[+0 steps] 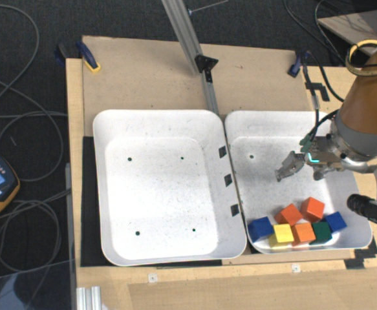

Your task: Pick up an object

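Camera view: pincer (290, 168) hangs over right bin (266, 131), above the block cluster; I cannot tell its state. Blocks crowd the bin's near corner: orange (289, 213), red-orange (313, 207), blue (260, 227), yellow (282, 234), green (321, 230), touching. Left bin (110, 128) alongside on worktop (143, 63).

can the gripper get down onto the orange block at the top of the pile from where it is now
Probably yes. The gripper is over bare floor of the right bin, apart from the pile, and the orange block lies at the cluster's upper edge with nothing on top, though neighbouring blocks crowd its lower side.
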`<move>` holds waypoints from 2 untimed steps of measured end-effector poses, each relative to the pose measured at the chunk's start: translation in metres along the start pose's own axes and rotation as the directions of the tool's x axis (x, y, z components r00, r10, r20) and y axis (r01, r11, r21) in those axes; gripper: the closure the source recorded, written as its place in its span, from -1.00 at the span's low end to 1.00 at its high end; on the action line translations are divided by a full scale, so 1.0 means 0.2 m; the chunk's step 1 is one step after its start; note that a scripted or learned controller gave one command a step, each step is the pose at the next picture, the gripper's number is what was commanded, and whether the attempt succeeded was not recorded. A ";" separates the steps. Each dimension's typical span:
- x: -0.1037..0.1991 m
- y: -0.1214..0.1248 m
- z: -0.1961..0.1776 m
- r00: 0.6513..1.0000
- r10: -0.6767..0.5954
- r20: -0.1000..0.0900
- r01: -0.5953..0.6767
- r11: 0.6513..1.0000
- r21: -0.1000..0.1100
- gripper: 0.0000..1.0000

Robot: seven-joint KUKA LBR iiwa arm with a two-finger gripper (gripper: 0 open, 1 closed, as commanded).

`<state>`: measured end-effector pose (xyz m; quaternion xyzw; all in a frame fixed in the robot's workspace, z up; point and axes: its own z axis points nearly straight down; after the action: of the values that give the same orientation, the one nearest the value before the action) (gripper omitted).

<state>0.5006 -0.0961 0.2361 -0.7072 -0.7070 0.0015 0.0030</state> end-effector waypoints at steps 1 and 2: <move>0.00 0.00 -0.01 1.000 0.000 0.001 0.000 1.000 -0.006 -1.00; -0.05 -0.01 0.27 1.000 0.001 0.000 -0.001 1.000 0.002 -1.00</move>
<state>0.4986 -0.1055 0.1818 -0.7075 -0.7067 0.0021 0.0035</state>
